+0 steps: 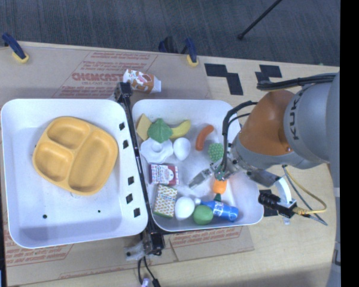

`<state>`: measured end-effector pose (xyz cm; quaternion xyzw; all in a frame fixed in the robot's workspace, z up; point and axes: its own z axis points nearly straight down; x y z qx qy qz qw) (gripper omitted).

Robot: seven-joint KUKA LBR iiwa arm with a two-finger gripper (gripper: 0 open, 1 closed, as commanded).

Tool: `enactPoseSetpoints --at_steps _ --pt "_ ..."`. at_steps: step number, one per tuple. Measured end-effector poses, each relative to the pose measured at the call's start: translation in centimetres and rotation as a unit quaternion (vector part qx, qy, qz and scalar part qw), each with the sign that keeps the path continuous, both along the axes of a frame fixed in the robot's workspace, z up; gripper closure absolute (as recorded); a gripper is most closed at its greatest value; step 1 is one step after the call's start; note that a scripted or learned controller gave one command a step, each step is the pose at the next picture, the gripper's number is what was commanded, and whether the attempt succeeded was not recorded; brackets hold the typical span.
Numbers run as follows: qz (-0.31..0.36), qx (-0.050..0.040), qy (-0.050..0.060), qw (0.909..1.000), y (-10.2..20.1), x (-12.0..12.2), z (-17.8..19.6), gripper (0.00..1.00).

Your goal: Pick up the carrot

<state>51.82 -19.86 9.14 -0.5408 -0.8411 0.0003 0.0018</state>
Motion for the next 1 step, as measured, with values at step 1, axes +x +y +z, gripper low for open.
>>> enactPoseSetpoints --at_steps 1 --pt "0.002 0.0 0.0 1.0 -0.02 0.03 1.03 1.0"
